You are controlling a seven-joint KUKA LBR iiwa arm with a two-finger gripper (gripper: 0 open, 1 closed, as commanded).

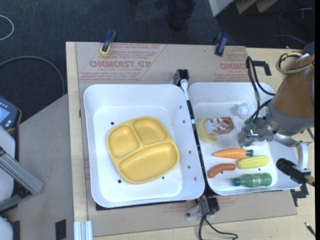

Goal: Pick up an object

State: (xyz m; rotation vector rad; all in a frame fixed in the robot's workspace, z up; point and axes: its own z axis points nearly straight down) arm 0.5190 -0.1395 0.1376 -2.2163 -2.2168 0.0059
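Carrot [230, 153] lies untouched in the right bin [220, 91]; I see my gripper [248, 136] just above it, nothing lifted, whether it's apart or together I cannot tell.

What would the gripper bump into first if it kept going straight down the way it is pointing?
Probably the carrot. The gripper hangs over the right bin, aimed downward, with the carrot just below it and the corn cob beside. Depth is hard to judge from this slanted view, so it could meet the bin floor instead.
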